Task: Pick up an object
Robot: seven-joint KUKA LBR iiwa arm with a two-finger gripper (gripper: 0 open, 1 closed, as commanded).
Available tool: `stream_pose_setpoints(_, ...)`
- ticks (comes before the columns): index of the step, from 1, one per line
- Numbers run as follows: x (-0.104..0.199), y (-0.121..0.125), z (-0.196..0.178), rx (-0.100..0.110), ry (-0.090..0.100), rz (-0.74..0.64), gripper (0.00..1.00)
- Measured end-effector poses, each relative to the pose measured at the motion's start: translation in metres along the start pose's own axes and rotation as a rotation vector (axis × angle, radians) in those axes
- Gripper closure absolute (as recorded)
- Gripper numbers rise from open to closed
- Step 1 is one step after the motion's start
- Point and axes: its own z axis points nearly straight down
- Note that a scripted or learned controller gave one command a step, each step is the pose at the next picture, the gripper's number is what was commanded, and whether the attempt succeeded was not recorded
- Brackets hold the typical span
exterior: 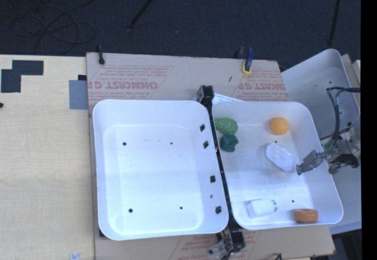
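Grey pincer (307,164) — beside white obj (279,157).

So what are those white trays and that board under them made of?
The bins look like smooth moulded plastic: glossy white, rounded corners, thin rims. The board beneath looks like plain cardboard, matte tan with red printed lettering. I can't confirm either by sight alone.

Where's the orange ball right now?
The orange ball lies in the right bin, near its far right corner, just beyond the white oval object.
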Motion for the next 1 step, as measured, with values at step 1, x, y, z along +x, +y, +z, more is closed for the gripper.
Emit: stream_pose_setpoints(1,0.0000,0.0000,0.0000,0.000,0.000,0.000,0.00)
